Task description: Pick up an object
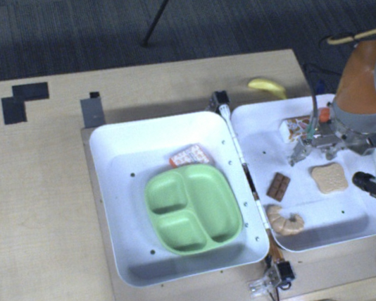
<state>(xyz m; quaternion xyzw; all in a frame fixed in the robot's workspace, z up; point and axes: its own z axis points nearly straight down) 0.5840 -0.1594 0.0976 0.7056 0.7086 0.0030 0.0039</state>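
Grey arm's jaws (pixel 305 149) low in right bin (pixel 371 222), beside bread slice (pixel 329 178); opening unclear.

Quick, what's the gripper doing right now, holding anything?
Gripper: low over the right bin; open or closed cannot be told, and nothing is seen in it.

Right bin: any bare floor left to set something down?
Some. The right bin has bare floor along its near edge, right of the pastry, and a patch left of the brown bar. It is crowded around the gripper, toast slice and small carton.
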